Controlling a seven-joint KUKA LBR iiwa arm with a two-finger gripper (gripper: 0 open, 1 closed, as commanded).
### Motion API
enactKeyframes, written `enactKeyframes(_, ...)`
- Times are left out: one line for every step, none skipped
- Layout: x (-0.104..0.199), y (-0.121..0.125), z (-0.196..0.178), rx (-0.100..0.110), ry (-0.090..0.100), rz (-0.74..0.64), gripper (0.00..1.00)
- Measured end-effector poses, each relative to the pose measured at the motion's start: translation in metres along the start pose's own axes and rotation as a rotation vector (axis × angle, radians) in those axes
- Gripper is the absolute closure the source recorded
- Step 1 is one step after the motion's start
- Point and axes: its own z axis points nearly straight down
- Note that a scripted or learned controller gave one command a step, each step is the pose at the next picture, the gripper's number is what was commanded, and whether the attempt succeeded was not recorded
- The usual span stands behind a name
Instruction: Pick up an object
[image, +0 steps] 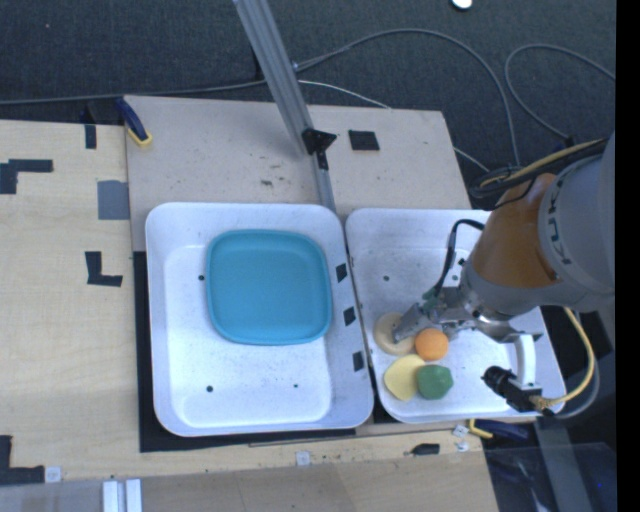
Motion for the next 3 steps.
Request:
enactKeyframes(0.000,0.001,-0.012,-0.005,-0.001,0.000,1.00)
enactKeyframes(0.001,-0.006,-0.070,-0.010,-0.002,0.000,1.00)
enactKeyframes(0.002,-0.006,-0.122,-0.009,-0.001,0.000,1.00)
